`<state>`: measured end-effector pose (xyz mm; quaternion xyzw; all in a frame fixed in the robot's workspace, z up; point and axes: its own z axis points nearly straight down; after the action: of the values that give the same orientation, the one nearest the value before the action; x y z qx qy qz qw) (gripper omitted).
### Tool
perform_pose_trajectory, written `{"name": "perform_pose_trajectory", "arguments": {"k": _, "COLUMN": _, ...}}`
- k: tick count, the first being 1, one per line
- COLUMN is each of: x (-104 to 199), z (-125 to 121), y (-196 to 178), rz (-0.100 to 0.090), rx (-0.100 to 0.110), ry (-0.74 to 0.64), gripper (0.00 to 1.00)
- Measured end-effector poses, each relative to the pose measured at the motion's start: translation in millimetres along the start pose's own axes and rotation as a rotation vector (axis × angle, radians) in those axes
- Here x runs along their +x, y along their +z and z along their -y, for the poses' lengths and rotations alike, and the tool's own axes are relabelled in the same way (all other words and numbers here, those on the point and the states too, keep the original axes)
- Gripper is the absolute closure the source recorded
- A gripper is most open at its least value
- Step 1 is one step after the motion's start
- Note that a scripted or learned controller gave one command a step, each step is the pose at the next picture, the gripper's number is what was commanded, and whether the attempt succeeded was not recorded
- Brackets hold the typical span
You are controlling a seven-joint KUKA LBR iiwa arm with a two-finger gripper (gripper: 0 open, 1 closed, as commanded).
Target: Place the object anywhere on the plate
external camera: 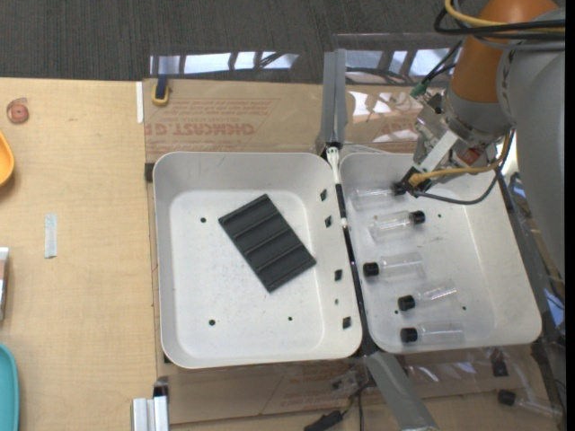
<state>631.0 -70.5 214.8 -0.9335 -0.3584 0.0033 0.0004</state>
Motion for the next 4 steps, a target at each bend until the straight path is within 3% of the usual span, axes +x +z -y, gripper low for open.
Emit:
{"name": "perform_pose_trajectory", "arguments": {"k": 1, "x": 61, "z": 47, "y": 24, "rz": -0.002, "rx": -0.001, "ry": -0.369, "gripper": 1.00}}
{"name": "perform_pose_trajectory", "arguments": {"k": 2, "x": 91, "z": 77, "y": 9, "rz": -0.002, "rx": -0.004, "ry": -0.833, "gripper": 1.00}}
{"name": "perform_pose_trajectory", "arguments": {"k": 3, "x": 133, "z": 112, "y": 24, "rz": -0.002, "rx": -0.006, "ry": -1.096, "gripper": 1.00}}
{"name": "perform_pose_trajectory", "arguments": {"k": 4, "x": 152, "z": 126, "y": 47, "rz": -0.001, "rx": -0.008, "ry": -1.844, "gripper": 1.00}}
